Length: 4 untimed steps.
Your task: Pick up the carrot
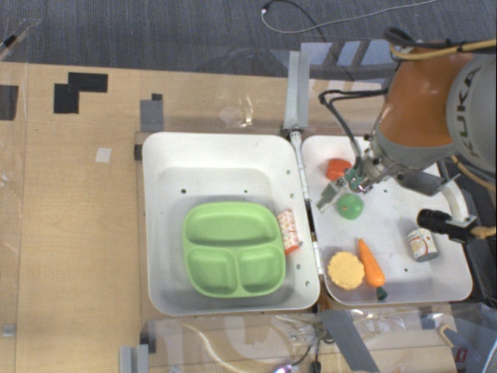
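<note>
Over the right bin, the claw hovers just above a green ball; whether it is open, I cannot tell. Near it lie a red piece, a small can and a yellow disc. Beside the disc, the carrot lies lengthwise, dark stem end toward the bin's near edge. Left bin holds a green tray.
</note>
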### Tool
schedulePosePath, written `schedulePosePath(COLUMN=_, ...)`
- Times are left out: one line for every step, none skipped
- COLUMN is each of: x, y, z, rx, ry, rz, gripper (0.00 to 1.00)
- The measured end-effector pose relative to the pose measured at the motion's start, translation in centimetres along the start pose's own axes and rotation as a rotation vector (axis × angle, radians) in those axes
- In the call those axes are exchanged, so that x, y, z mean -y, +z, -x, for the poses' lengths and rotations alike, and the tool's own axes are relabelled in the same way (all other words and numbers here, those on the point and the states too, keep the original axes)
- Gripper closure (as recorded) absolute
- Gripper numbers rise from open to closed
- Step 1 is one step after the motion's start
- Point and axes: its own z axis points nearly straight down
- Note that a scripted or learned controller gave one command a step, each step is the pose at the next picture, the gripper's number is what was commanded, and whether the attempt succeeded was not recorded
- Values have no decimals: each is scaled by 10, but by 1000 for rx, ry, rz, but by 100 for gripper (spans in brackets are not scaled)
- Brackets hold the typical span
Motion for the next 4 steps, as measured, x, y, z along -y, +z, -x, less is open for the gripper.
schedulePosePath(x=55, y=140, z=69, rx=7, ry=-173, rz=8, gripper=0)
schedulePosePath(x=97, y=140, z=70, rx=11, ry=-90, rz=15, gripper=0)
schedulePosePath(x=94, y=131, z=70, rx=10, ry=-91, rz=17, gripper=100)
schedulePosePath(x=73, y=-4, z=36, rx=6, ry=-75, rz=7, gripper=100)
